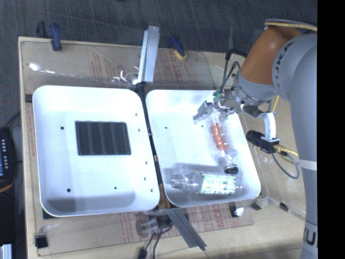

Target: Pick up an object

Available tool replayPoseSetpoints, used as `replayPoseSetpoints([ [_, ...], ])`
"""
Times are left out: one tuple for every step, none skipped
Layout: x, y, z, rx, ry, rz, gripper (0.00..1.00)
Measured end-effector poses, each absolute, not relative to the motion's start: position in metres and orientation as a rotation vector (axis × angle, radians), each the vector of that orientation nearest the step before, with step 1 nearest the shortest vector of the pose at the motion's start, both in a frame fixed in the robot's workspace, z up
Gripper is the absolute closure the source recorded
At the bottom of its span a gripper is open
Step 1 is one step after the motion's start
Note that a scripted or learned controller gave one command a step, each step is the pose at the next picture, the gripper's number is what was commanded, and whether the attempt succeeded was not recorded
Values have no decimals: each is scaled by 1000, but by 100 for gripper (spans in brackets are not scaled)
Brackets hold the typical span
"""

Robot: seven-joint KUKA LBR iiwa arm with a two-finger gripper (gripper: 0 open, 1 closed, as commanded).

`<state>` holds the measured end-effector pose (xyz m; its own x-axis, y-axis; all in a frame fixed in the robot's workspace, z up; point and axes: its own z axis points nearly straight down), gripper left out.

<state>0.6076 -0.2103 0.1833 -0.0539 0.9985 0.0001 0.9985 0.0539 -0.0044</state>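
Observation:
My gripper hangs over the back right part of the right bin, its grey fingers spread open and nothing held between them. Just below it lies a clear plastic bottle with an orange label, its black cap toward the front. A second clear bottle with a green and white label lies on its side along the bin's front wall. The gripper sits right above the top end of the orange-label bottle; I cannot tell whether it touches it.
The left bin holds a dark ribbed rectangular pad. A metal divider bar stands at the back between the bins. Blue clamps hold the bench's back edge. Cables run along the right bin's right side.

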Motion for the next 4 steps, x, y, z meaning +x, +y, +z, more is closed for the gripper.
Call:
replayPoseSetpoints([
  [582,-209,195,-2074,-2354,3,0],
  [601,-208,187,-1940,-2472,1,0],
  [620,-211,255,-1890,-2510,1,0],
  [611,-209,210,-1681,-2652,2,0],
])
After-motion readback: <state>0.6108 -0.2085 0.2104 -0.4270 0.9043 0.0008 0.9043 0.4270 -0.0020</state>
